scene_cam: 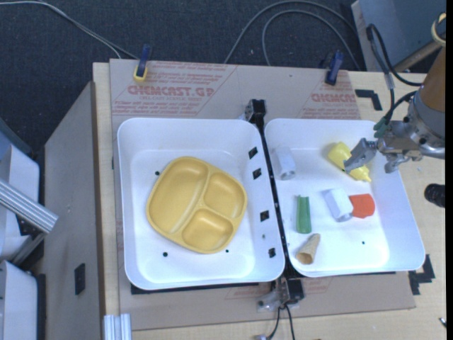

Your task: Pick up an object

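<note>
Over the right bin (407, 257), the hand (375, 158) hangs with fingers apart, nothing between them. Yellow toy (342, 156) lies just left of it, touching the near finger, so the grab probably needs a small leftward shift.

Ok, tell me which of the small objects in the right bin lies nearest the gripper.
The yellow object at the far right of the right bin. The gripper hangs right at its edge, while the orange block, green piece and cone lie farther off.
</note>
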Available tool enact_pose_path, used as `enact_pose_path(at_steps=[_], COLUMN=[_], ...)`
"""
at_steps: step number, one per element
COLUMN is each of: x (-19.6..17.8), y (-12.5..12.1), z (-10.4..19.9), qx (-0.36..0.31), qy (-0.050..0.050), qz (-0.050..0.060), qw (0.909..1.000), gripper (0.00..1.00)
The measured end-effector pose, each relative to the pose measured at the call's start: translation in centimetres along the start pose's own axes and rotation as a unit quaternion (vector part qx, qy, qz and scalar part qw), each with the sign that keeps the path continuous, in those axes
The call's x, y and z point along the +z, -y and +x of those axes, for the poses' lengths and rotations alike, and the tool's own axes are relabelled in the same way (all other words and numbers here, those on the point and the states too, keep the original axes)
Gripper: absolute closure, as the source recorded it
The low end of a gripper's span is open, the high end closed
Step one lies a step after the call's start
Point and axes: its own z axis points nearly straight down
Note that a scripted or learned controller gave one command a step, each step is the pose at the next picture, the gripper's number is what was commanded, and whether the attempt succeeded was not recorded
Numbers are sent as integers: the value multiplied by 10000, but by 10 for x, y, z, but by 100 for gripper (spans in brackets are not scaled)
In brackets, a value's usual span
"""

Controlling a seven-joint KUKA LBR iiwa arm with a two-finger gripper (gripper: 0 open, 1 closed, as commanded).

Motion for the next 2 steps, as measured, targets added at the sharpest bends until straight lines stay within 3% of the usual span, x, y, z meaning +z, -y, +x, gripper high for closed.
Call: enact_pose_path(at_steps=[1,2], x=[-11,-258], y=[-1,43], z=[0,-42], qx=[-8,16], qy=[0,45], qz=[-12,-117], qw=[10000,9999], gripper=[100,100])
